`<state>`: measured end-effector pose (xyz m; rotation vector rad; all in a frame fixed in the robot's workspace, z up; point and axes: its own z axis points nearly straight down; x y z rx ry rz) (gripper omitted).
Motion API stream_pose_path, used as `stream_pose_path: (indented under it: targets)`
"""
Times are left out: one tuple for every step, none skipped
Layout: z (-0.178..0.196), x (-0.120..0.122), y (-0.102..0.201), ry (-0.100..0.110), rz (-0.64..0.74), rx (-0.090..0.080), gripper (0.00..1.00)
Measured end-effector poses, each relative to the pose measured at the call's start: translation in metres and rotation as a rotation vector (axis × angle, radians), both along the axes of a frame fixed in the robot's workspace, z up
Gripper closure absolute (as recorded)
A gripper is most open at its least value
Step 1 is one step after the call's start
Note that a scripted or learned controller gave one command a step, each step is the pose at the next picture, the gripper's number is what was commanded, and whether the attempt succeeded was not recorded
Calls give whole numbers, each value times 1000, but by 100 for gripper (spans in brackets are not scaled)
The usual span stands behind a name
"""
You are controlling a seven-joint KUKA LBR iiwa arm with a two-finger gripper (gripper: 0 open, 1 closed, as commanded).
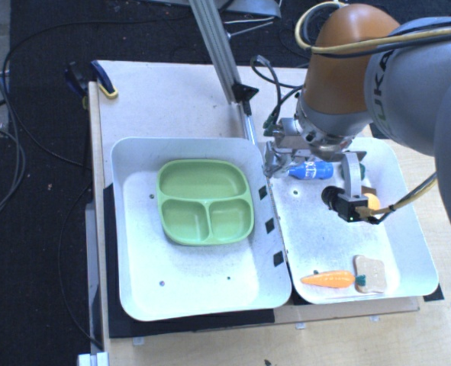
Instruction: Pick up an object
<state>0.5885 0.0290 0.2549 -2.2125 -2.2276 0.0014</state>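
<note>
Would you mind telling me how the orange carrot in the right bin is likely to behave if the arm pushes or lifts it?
The carrot looks rounded and tapered, so a sideways push would probably roll it in a curve rather than slide it straight. It lies on the flat floor of the right bin beside a tan block, which may stop it. Its smooth, glossy look suggests a light, stiff, somewhat slippery toy.

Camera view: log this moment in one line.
gripper: low in right bin, beside blue object | carrot, beige block: front edge | green tray: left bin
</note>
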Motion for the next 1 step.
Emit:
stream_pose_path:
  targets:
    - [-6,-19,56,1,1,0,100]
